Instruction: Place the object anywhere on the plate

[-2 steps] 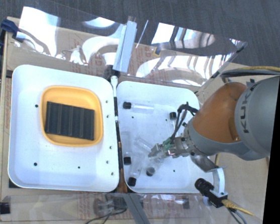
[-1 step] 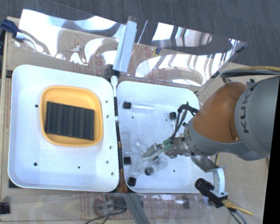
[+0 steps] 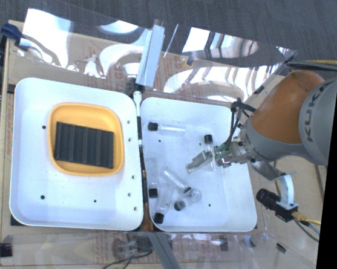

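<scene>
Over on the left sits the left bin [image 3: 21,192], and in it lies the plate [image 3: 88,119]. The plate is yellow, with a dark ribbed middle. Nothing rests on it.

Next comes the right bin [image 3: 238,212]. It holds several small clear tubes with black caps. One tube [image 3: 168,128] lies near the top of the bin. More clear bits [image 3: 180,190] lie low in the bin, close together, with black caps beside them.

A little to the right is the object [image 3: 200,160], a clear tube lying at a slant near the middle of the right bin. It is just beside the jaws [image 3: 222,157], maybe touching them. I cannot tell if the jaws are wide apart or closed, or if they have hold of it.

On the far right, the grey and orange arm [image 3: 286,115] reaches in over the bin.

The tube looks light and hard. I think it is smooth and slippery, and round, so it could roll or pop out of a squeeze. The best place to take hold is likely across the middle of its body, not at the cap end.
</scene>
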You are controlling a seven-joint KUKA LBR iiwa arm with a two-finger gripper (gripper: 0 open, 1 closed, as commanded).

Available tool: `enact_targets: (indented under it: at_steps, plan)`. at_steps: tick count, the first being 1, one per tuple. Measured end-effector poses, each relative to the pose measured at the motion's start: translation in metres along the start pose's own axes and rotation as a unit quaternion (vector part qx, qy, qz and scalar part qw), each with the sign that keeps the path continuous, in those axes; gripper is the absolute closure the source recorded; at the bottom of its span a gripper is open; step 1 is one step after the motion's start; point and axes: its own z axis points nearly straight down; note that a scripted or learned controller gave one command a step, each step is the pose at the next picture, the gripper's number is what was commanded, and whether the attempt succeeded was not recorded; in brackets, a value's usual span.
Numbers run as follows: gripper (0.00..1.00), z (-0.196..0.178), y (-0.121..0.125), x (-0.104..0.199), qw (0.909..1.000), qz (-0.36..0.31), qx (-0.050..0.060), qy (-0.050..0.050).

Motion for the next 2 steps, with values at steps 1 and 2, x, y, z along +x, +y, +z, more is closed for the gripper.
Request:
enact_targets:
  at_steps: [1,2]
  plan:
    - [0.0,0.033,0.003,0.068,0.9976,0.069,0.001,0.001]
    - [0.0,0.018,-0.011,0.101,0.9954,-0.096,0.001,0.001]
